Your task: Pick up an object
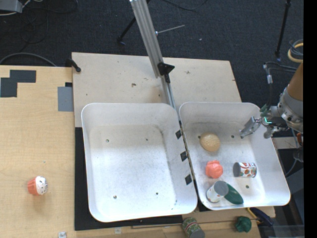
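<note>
1. Arm (292, 100): it enters from the right edge, with the wrist above the right rim of the right bin (267, 192).
2. Gripper (249, 128): it is over the upper right part of the right bin, pointing left and down. Whether the jaws are wide or narrow cannot be told (the tips are small and blurred). Nothing shows between them.
3. Right bin contents:
   - a beige ball (210, 142), near the centre, left of the gripper and apart from it;
   - an orange ball (214, 169), just below the beige one;
   - a can (244, 169) lying on its side, right of the orange ball;
   - a cup (217, 191) near the front rim, touching a green item (234, 196) on its right.
4. Left bin (99, 118): it sits beside the right bin, the rims meeting along the centre.
5. Outside the bins:
   - an orange-and-white toy (37, 186) lies on the wooden surface (34, 133), far left;
   - a green toy (242, 223) and a dark can (191, 226) lie in front of the right bin;
   - a metal rail (148, 31) slants from the top down to the bins' junction.
</note>
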### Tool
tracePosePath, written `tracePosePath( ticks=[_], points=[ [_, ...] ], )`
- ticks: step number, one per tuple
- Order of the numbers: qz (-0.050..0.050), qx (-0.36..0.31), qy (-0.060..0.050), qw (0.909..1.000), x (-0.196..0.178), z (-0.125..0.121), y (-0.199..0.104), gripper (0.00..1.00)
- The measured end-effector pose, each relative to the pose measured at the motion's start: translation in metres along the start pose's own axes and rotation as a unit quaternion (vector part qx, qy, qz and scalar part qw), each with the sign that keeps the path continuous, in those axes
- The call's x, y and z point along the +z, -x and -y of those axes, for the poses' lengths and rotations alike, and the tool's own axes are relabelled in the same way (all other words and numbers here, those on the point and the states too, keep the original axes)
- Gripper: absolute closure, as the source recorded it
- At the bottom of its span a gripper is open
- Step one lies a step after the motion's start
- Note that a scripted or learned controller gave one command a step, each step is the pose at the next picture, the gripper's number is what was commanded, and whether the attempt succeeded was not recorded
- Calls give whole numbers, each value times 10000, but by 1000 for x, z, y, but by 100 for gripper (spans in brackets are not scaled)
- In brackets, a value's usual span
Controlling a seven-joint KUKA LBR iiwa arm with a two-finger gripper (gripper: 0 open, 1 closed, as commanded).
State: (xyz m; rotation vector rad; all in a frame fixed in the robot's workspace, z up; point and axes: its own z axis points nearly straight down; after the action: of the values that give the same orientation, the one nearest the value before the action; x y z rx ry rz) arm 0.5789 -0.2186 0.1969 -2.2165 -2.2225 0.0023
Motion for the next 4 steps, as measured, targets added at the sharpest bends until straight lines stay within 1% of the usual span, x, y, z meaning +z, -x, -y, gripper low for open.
tracePosePath(
  ticks=[1, 2, 3, 4],
  points=[
    [-10, 16, -25, 10000, 62, 7, 0, 0],
    [4, 14, 6, 10000, 107, 7, -1, 0],
    [4, 21, 9, 10000, 95, 6, 0, 100],
    [7, 16, 26, 10000, 48, 13, -4, 100]
  ],
)
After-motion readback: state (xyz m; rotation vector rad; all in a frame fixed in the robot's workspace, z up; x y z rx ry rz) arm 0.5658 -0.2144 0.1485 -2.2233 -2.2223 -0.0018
